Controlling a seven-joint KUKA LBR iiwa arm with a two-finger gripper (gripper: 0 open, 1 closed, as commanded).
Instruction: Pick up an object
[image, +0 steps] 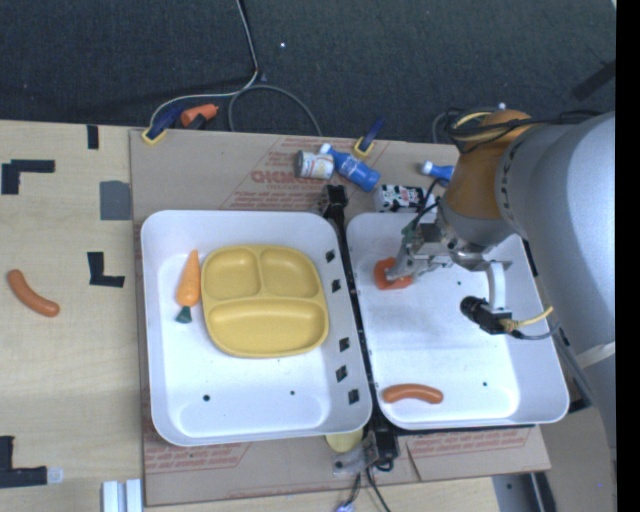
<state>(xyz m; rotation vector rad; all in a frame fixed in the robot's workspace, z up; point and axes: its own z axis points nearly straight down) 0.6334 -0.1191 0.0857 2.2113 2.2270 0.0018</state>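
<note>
- Nearest the camera, a sausage (412, 394) lies on the floor of the right bin (440, 345), close to its near rim.
- In the left bin (240, 400) a yellow divided plate (265, 300) sits flat towards the far half, and a toy carrot (188, 279) lies just beside the plate's left edge.
- Out on the bench (60, 380), well apart from both bins, a second sausage (32, 293) rests at the far left.
- Farther back in the right bin, the gripper (403, 268) is down at a small red object (392, 276) near the bin's left wall; the object touches or lies under the fingertips, and I cannot tell how wide the fingers stand or whether they grip it.
- The grey arm (560, 200) reaches in from the right, its orange band (475, 180) above the wrist.
- Beyond the bins, a blue and white bottle (340, 165) lies on the cardboard.
</note>
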